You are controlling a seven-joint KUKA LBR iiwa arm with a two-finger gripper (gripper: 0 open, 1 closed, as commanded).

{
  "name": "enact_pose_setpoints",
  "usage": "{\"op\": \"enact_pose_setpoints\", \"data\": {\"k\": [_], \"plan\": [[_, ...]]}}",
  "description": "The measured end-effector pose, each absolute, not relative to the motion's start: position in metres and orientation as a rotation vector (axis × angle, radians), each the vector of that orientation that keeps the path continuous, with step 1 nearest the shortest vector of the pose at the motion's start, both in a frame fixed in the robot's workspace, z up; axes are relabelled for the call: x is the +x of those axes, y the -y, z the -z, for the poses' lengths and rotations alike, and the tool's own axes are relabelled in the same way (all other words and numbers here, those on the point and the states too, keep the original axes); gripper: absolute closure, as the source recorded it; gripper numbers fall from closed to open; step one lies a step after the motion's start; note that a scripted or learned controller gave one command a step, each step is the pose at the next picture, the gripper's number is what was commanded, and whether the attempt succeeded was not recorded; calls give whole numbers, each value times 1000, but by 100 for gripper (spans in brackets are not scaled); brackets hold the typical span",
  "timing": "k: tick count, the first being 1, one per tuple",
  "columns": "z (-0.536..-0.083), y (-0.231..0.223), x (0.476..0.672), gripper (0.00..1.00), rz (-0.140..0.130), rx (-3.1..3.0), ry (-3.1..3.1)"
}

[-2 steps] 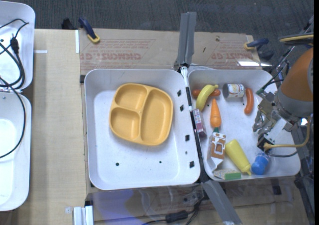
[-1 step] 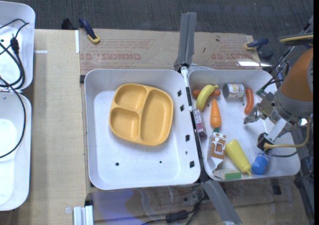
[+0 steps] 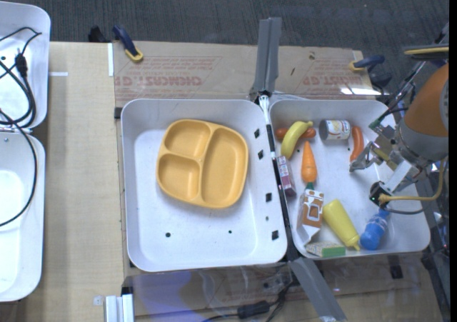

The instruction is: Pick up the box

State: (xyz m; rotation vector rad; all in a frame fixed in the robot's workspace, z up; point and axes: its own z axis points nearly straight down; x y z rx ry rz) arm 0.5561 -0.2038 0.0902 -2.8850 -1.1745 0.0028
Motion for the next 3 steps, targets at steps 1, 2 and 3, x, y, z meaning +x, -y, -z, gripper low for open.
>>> {"op": "enact_pose_setpoints", "data": {"k": [1, 2, 3], "plan": [[-99, 208, 556, 100, -4, -2898, 1179], [-99, 204, 558, 0, 1, -2891, 1182], [-89, 201, 622, 0, -29, -2906, 1123]]}}
